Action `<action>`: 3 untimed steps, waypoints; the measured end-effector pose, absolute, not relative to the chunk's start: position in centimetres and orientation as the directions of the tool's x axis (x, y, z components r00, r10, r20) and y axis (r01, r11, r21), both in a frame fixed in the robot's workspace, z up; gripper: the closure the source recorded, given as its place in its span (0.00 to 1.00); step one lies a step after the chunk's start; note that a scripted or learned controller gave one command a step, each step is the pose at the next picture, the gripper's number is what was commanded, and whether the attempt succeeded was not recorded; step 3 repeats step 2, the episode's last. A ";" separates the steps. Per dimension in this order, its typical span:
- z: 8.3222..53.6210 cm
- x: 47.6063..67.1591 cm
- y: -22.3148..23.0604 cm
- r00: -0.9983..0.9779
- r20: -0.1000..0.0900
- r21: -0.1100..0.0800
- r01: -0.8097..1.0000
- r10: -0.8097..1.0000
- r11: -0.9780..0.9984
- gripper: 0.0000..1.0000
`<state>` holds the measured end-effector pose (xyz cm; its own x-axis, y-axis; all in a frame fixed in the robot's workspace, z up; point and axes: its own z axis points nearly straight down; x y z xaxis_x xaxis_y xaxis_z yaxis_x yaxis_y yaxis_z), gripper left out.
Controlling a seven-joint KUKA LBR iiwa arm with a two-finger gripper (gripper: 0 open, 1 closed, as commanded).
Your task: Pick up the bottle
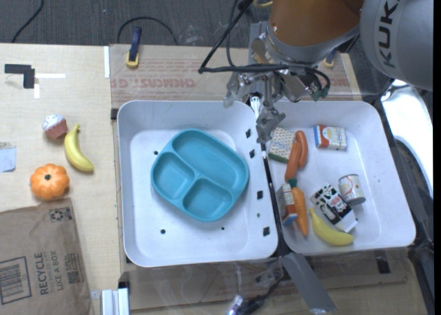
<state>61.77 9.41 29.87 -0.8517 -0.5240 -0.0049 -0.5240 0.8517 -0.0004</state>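
A small orange bottle (297,209) with a pale label lies on its side in the right bin (386,169), near the bin's left wall. A yellow banana (331,231) lies just to its right. My gripper (264,115) hangs over the divide between the two bins at their far end, well above and behind the bottle. Nothing shows in its grasp. The orange-banded wrist (317,3) looms over the far rim.
The right bin also holds an orange sausage (297,154), a green-and-white packet (281,144), a small carton (331,137), a can (351,188) and a cow-patterned box (333,205). A blue divided plate (200,174) lies in the left bin. Toy fruit lies on the bench at left.
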 end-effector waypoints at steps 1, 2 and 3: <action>44.3 60.2 17.7 -0.876 -0.006 0.000 -0.482 -0.482 0.876 0.00; 34.8 59.2 22.1 -0.686 -0.003 0.001 -0.728 -0.728 0.686 0.00; 34.8 59.2 22.1 -0.686 -0.003 0.001 -0.728 -0.728 0.686 0.00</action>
